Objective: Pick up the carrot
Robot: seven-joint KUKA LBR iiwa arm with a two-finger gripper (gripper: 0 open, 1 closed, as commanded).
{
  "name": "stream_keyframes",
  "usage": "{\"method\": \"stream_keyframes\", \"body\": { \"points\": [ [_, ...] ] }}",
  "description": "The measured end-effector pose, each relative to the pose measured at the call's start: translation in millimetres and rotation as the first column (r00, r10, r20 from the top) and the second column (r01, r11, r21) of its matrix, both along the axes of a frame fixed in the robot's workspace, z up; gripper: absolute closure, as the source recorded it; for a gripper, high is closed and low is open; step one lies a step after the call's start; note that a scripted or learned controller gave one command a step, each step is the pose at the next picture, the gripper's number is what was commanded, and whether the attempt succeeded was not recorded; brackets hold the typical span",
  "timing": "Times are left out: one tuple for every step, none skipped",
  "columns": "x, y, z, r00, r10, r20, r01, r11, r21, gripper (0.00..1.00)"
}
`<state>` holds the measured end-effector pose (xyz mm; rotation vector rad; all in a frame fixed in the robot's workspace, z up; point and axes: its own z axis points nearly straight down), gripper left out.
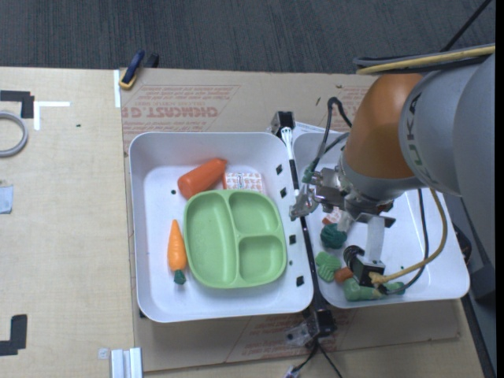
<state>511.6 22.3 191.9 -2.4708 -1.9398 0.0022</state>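
Note:
The carrot [176, 246] is small and orange with a green stem end. It lies in the left bin [150, 290], along the left side of a green divided plate [234, 239], stem end toward the front. My gripper [337, 220] hangs over the right bin [441, 278], close to the wall between the two bins, well to the right of the carrot. The big grey and orange wrist hides most of the gripper from above.
A larger orange vegetable [201, 176] and a small white and red box [244, 181] lie behind the plate. Below the gripper the right bin holds green toys [328, 261] [359, 291], a dark green piece [334, 236] and a small orange piece [344, 274].

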Motion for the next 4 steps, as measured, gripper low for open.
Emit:
{"method": "stream_keyframes", "body": {
  "points": [
    [9, 104, -35, 1.0, 0.009, -0.001, -0.009, 1.0, 0.0, 0.0],
    [3, 145, -26, 0.989, -0.147, -0.001, 0.147, 0.989, -0.001, 0.0],
    [6, 186, 10, 0.97, -0.241, -0.001, 0.241, 0.97, -0.002, 0.0],
    [-1, 200, -100, 0.966, -0.257, -0.001, 0.257, 0.966, 0.0, 0.0]
  ]
}}
